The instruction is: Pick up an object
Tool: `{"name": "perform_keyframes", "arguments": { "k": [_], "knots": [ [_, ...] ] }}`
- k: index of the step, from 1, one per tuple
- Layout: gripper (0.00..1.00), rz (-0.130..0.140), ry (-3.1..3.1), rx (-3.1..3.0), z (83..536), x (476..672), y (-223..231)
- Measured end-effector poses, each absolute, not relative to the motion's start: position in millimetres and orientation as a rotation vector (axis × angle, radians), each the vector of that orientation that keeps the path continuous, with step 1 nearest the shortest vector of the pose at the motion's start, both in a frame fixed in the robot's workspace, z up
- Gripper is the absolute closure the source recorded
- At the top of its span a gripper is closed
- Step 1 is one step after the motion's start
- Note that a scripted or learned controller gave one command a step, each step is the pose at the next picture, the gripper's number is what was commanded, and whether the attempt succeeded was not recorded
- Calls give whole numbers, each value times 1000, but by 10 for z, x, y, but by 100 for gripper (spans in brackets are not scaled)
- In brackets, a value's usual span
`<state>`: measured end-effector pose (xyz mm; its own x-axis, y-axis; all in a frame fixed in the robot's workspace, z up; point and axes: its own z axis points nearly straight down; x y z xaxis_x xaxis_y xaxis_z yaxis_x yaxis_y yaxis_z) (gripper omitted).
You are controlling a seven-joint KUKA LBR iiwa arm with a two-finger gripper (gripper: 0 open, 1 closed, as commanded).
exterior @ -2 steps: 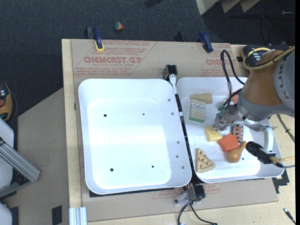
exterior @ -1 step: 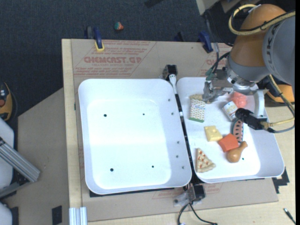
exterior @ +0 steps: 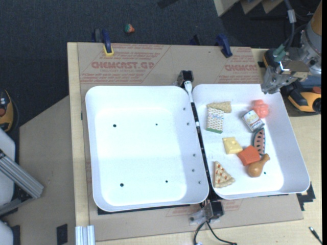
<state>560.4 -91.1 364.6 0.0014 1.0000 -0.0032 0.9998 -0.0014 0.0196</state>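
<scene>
Gripper (exterior: 271, 83), finger state indiscernible, hovering at right bin (exterior: 294, 137) rim above pink toy (exterior: 260, 108): risking a miss among crowded neighbours.

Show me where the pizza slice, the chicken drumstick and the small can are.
pizza slice (exterior: 222, 174): camera view, middle of the topping.
chicken drumstick (exterior: 256, 168): camera view, on the meaty brown end.
small can (exterior: 252, 120): camera view, on its side label.
</scene>
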Motion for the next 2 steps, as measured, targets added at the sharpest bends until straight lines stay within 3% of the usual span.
{"name": "perform_keyframes", "arguments": {
  "k": [1,2],
  "knots": [
    [100,-1,2238,2214,3203,5621,71],
    [100,11,2219,2213,3854,5996,132]
  ]
}}
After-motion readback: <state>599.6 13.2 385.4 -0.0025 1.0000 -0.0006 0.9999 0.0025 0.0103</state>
